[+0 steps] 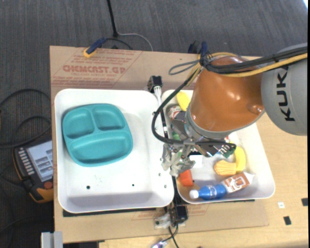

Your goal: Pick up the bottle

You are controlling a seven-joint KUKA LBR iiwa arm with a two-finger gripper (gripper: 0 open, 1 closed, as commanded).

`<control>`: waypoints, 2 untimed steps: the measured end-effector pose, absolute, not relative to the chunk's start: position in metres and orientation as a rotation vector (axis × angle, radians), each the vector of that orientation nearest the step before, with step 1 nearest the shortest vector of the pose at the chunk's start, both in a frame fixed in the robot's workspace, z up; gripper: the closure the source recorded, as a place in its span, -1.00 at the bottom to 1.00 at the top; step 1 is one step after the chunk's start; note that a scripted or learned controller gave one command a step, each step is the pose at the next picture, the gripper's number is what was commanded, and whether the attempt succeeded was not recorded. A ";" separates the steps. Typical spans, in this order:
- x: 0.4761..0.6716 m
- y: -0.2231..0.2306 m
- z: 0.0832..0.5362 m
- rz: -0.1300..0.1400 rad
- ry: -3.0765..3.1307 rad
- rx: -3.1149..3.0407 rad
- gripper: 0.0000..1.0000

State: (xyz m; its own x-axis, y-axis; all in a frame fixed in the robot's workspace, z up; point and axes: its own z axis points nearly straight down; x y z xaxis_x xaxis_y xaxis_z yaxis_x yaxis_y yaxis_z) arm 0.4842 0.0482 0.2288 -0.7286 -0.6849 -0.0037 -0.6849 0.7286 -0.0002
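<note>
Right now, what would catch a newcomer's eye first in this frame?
The arm's big orange band dominates, hanging over the right bin with the gripper low at that bin's left side. Next comes the teal divided plate, alone in the left bin. Near the right bin's front edge lies a small blue bottle, beside yellow and orange toys.

Glossy orange arm band (225,94), smooth matt teal plastic tray (96,134), white plastic bins (113,192).
</note>
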 end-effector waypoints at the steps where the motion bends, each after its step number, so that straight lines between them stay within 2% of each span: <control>1: 0.489 0.078 0.184 0.002 2.943 -1.097 1.00; 2: 0.519 0.116 0.143 0.003 2.928 -1.136 1.00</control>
